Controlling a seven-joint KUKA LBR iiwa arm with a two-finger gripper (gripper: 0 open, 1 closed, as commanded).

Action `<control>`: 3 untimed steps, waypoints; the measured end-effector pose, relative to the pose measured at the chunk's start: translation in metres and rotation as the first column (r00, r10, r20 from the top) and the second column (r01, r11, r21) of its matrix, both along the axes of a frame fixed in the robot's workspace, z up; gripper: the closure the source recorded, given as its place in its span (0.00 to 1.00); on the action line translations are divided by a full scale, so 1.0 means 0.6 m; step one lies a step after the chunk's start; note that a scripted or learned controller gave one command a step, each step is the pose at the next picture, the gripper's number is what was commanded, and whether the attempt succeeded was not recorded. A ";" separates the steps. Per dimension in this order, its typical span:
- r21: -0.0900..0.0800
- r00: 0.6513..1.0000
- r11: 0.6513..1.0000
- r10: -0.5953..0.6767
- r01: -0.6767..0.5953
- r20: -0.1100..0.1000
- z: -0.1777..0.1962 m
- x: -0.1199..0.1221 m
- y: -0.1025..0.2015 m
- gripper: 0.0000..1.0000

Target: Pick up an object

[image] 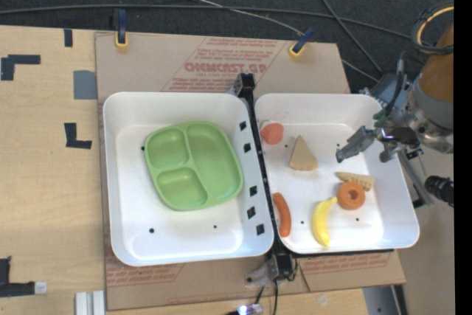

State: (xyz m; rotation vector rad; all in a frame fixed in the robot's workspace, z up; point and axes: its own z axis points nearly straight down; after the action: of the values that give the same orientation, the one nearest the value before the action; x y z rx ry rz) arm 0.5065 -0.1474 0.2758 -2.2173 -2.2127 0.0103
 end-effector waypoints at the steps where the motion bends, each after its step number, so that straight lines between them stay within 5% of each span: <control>1: -0.002 1.000 1.000 0.003 -0.003 0.010 0.008 0.003 0.000 0.00; 3: -0.001 1.000 1.000 0.003 -0.003 0.005 -0.200 0.011 0.009 0.00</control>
State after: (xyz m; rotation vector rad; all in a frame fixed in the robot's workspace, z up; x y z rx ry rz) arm 0.5131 -0.1423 0.1559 -2.2169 -2.2187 0.0059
